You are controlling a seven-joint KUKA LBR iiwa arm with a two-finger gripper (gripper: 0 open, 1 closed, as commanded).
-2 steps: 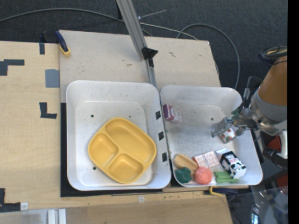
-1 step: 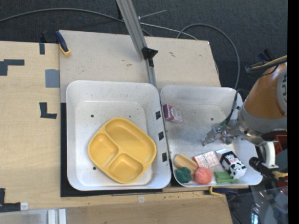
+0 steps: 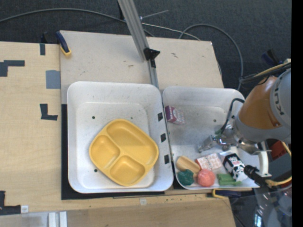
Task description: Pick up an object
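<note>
My gripper (image 3: 209, 143) hangs low over the right bin (image 3: 199, 98), near its middle, on the grey arm with the orange band (image 3: 258, 109) coming in from the right. Just below it lie a pink-and-white checkered packet (image 3: 209, 162) and a tan bun-shaped piece (image 3: 188, 163). Along the bin's front edge sit a dark green lump (image 3: 185, 177), a red ball (image 3: 206, 178), a green strip (image 3: 229, 179) and a black-and-white toy (image 3: 234, 167). A small purple-and-white box (image 3: 175, 114) rests apart at the bin's upper left. I see nothing held by the gripper.
The left bin (image 3: 78, 126) holds a yellow divided plate (image 3: 124, 151). A slanted metal pole (image 3: 135, 25) ends at a clamp by the bins' shared rear corner. Cables run across the dark floor behind the bench.
</note>
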